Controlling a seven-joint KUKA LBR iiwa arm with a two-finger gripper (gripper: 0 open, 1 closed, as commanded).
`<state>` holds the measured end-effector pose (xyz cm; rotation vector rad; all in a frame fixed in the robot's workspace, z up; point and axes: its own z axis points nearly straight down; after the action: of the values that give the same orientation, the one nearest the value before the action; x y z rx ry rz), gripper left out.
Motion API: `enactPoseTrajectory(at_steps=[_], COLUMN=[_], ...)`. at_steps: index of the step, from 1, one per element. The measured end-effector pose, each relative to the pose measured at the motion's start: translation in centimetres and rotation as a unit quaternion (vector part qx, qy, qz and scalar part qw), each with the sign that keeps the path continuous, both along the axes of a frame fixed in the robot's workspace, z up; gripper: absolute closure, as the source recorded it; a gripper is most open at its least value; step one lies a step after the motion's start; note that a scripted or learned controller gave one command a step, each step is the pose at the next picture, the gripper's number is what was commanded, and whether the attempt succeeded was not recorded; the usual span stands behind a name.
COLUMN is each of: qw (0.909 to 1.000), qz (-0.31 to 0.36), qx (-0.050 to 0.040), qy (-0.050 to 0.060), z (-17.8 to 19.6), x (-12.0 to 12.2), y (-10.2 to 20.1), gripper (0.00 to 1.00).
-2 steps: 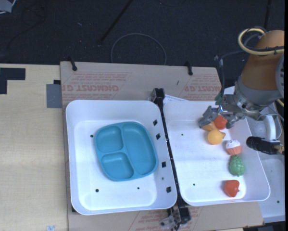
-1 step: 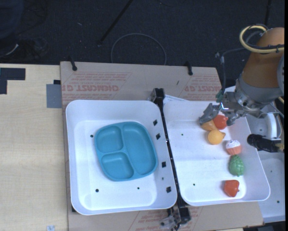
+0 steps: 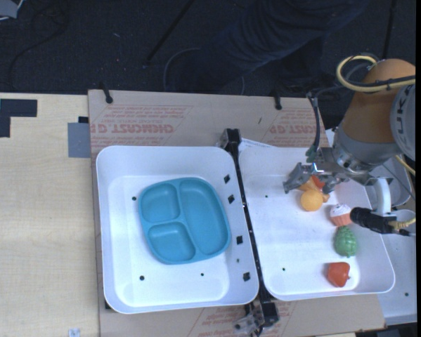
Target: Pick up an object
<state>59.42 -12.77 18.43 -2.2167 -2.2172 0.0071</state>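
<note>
My gripper [image 3: 311, 182] hangs over the upper middle of the right bin [image 3: 280, 272], its grey fingers spread open. Just below and between them lies a yellow-orange rounded toy [image 3: 311, 201], with a small orange-red bit [image 3: 315, 183] showing at the fingers; I cannot tell whether they touch it. Nothing is clamped between the fingers. To the right of it sits a small white and red cupcake-like toy [image 3: 339, 213]. Below that lie a green knobbly toy [image 3: 346, 242] and a red toy [image 3: 338, 273] near the bin's front right corner.
The left bin [image 3: 119, 279] holds a blue divided plate [image 3: 185, 219] at its middle. A black divider rail [image 3: 241, 209] runs between the two bins. The right bin's left half is bare white floor. The grey and orange arm [image 3: 379, 111] enters from the right.
</note>
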Motion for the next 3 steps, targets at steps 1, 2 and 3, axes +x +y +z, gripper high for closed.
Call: enactPoseTrajectory(at_steps=[1, 2, 3], qw=[1.0000, 1.0000, 1.0000], qz=[0.000, -0.001, -0.002], qx=[0.0001, -0.0001, -0.0002], qy=[0.001, -0.002, -0.002], z=[-5.8, -9.9, -8.7], x=[-0.6, -0.7, -0.6], y=[-0.7, -0.6, -0.7], gripper=[0.00, 0.00, 1.00])
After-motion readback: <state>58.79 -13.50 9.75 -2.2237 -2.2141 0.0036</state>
